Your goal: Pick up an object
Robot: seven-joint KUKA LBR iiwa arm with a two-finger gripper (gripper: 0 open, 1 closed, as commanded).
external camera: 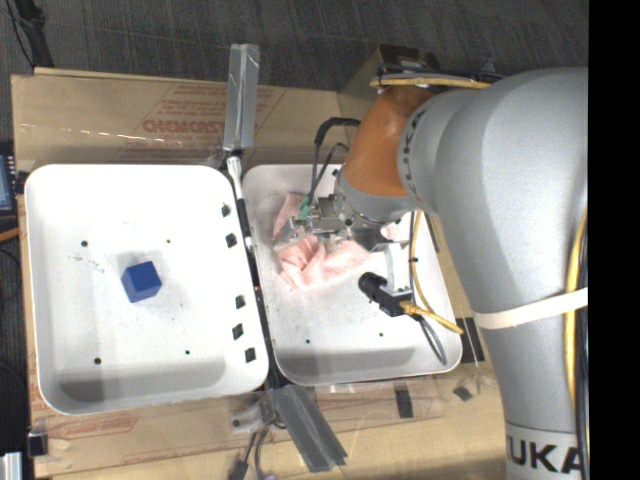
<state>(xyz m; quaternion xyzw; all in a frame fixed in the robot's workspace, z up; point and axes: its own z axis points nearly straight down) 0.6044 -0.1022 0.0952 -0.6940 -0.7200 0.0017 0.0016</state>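
A crumpled pink cloth [315, 256] lies in the right bin [340, 353], toward its far left part. My gripper [312, 224] is down over the cloth's upper edge, reaching in from the right under the orange wrist band. The metal finger parts sit right on top of the pink folds. A blue cube [142, 280] rests in the left bin [70, 368], left of its middle, far from the gripper.
A black cable fitting [380, 293] and yellow hose hang from the arm over the right bin's right side. A grey divider bar [245, 268] with black clips separates the bins. The big grey arm body covers the right of the bench.
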